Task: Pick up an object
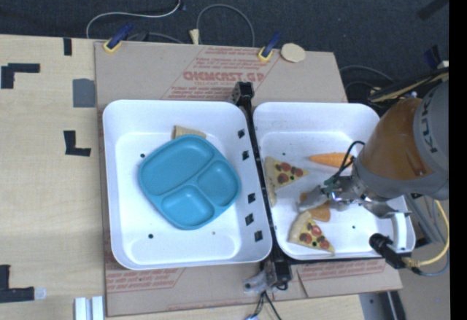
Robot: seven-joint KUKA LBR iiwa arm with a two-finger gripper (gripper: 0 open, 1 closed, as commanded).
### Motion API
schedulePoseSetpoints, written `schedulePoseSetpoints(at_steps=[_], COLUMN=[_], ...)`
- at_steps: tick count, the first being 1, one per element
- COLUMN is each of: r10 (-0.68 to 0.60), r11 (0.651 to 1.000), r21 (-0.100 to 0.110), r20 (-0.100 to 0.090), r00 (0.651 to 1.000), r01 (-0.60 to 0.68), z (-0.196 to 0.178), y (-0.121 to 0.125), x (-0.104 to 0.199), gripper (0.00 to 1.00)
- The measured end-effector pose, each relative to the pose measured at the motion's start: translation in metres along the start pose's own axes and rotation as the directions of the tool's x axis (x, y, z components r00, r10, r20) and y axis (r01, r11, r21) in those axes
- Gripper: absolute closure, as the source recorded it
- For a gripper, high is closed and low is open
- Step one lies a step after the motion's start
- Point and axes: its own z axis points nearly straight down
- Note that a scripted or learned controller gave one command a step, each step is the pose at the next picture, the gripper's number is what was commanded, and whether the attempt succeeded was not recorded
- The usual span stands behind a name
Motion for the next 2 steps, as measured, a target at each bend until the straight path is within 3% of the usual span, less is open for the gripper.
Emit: schedulePoseSetpoints(at_steps=[1, 2], r10=[0.000, -0.011], r11=[1.000, 1.000], r21=[0.001, 0.003], r20=[0.001, -0.006], r00=[1.000, 1.000], r01=[0.000, 0.011], z=[-0.010, -0.102], y=[0.001, 0.007], x=[-0.001, 0.087], gripper=[1.00, 1.00])
